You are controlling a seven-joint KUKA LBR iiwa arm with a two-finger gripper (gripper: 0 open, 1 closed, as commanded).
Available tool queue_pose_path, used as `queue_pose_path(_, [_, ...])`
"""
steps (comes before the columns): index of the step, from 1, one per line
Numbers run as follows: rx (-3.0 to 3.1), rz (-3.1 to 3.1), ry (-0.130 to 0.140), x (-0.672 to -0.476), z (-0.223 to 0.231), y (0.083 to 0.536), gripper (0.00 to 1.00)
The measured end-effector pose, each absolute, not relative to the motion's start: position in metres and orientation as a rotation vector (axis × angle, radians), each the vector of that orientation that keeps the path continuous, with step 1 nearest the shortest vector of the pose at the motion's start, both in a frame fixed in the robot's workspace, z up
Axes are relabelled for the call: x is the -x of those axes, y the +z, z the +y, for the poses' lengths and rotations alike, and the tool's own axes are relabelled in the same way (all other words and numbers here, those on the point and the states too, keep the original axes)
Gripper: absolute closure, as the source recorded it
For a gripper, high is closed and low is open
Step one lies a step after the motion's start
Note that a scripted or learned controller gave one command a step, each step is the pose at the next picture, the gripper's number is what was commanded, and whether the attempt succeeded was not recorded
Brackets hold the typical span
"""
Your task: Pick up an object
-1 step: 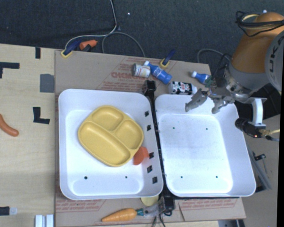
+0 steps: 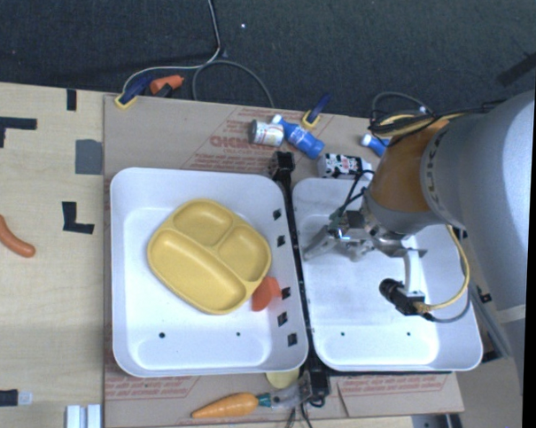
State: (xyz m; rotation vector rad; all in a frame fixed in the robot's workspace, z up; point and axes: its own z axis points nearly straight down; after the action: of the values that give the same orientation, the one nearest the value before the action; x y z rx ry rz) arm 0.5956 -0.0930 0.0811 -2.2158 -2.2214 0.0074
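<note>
At the bench's (image 2: 59, 333) near edge, a toy carrot (image 2: 225, 405) lies just outside the left bin's (image 2: 123, 273) front rim, and a pale yellow thing (image 2: 280, 377) peeps from under that bin's near right corner.

Inside the left bin, a yellow divided plate (image 2: 209, 253) sits toward the middle. A small orange-red piece (image 2: 265, 294) touches the plate's right edge, close to the bin's right wall. These two are the likeliest things to pick.

The right bin (image 2: 457, 350) holds the gripper (image 2: 345, 237), low over its far left part, near the wall shared with the left bin. No object shows between its tips, and I cannot tell whether it is spread or closed.

To do the step well, I judge the arm (image 2: 447, 172) should carry across the shared wall, centre over the orange-red piece rather than the broad plate, and come straight down with room on both sides.

Out on the bench's left edge lies a toy sausage (image 2: 12, 236). Past the bins' far rims lie a blue and white item (image 2: 289, 134) and clamps (image 2: 149, 86).

The brown board (image 2: 165, 133) under the bins carries red printing; it is too faint to read.
</note>
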Motion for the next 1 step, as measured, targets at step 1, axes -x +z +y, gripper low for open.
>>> queue_pose_path(1, [2.218, -2.226, -0.002, -0.6407, -0.1030, 0.0859, 0.00])
